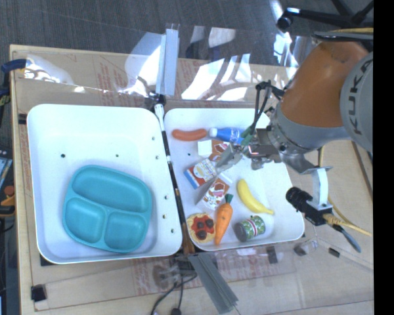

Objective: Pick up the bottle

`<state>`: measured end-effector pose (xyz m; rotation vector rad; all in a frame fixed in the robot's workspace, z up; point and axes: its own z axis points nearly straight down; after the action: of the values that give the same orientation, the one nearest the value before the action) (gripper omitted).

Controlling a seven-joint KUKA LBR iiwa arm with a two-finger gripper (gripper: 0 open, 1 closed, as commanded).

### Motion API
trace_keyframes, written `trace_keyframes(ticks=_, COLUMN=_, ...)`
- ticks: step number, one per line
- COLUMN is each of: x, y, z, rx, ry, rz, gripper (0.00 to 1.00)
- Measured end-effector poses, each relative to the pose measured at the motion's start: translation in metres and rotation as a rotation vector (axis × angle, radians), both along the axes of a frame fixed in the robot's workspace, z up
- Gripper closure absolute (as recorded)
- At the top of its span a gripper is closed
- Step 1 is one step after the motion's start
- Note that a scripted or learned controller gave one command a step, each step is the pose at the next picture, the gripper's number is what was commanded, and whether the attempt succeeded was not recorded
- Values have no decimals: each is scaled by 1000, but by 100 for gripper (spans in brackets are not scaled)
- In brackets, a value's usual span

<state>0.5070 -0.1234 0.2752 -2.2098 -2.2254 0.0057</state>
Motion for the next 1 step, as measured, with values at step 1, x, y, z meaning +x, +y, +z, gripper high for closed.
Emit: trace_keyframes(ticks=1, x=-1, y=24, z=-108, rx=-1, ry=2, rz=-127, gripper=0)
